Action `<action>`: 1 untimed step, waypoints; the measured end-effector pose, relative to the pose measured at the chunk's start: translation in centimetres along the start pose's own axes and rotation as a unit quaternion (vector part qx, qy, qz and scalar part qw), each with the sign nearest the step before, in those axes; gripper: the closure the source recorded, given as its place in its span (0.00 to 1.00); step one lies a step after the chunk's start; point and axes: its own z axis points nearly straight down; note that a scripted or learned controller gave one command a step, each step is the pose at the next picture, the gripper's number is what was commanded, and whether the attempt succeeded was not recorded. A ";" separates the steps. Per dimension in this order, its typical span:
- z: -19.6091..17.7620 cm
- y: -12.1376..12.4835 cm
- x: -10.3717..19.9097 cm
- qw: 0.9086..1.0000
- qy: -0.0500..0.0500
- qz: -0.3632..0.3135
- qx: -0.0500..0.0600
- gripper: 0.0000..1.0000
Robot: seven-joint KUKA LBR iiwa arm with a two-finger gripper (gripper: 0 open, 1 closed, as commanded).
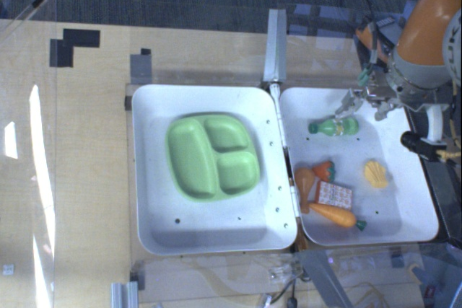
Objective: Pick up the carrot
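camera view: carrot (334,213) flat near front of right bin (404,227), touching a small box (333,195); tool (368,99) spread wide, released, grasping nothing, poised over green bottle (333,127), well apart from target.

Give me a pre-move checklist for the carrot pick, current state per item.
1. Carrot located: ok, lying flat near the front of the right bin.
2. Gripper over the carrot: not ok, it sits at the bin's far edge, above the green bottle.
3. Gripper free of any load: ok, nothing shows between its fingers, which are spread apart.
4. Room around the carrot: not ok, the small printed box touches its far side, and an orange packet lies close by.
5. Carrot's leafy end free: ok, the green tip points right with bare bin floor beside it.
6. Yellow toy out of the way: ok, it lies apart.
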 end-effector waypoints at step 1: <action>-0.4 -9.0 1.8 0.999 0.000 0.038 0.000 0.00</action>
